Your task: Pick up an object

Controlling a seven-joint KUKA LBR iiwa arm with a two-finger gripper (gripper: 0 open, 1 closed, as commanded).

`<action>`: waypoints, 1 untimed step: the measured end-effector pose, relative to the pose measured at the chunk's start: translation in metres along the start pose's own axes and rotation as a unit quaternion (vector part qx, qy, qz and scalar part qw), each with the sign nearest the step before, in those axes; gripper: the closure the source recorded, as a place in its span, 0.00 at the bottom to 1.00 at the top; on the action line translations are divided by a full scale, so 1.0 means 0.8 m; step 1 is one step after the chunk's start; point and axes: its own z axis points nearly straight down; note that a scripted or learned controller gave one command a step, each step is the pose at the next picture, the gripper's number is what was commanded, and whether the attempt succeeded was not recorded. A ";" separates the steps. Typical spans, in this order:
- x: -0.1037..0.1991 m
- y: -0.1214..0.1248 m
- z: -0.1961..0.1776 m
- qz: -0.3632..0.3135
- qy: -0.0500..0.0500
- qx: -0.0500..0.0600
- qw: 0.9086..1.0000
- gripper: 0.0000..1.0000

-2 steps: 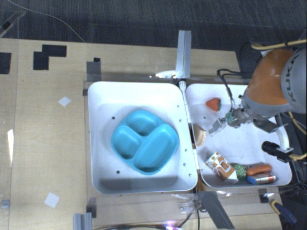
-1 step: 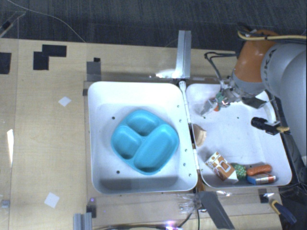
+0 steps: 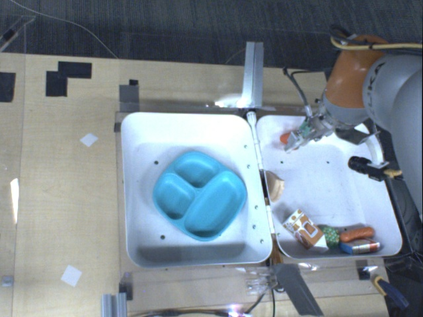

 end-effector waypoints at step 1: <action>0.019 0.015 0.014 0.052 0.007 0.013 0.999 1.00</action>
